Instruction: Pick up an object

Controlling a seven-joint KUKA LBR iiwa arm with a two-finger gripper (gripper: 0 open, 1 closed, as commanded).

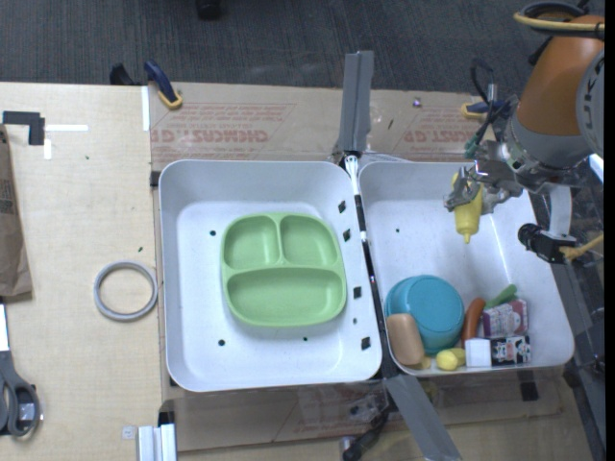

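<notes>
My gripper hangs over the back of the right bin, shut on a small yellow bottle-shaped object that points nozzle down, above the bin floor. Below it, at the front of this bin, lie a blue bowl, a tan bread-like piece, a small yellow fruit, an orange carrot, a green item and a printed packet. A green divided plate rests in the middle of the left bin.
On the bench to the left lie a roll of tape, scissors and a brown bag. A grey divider post stands between the bins at the back. A clamp grips the bench's far edge.
</notes>
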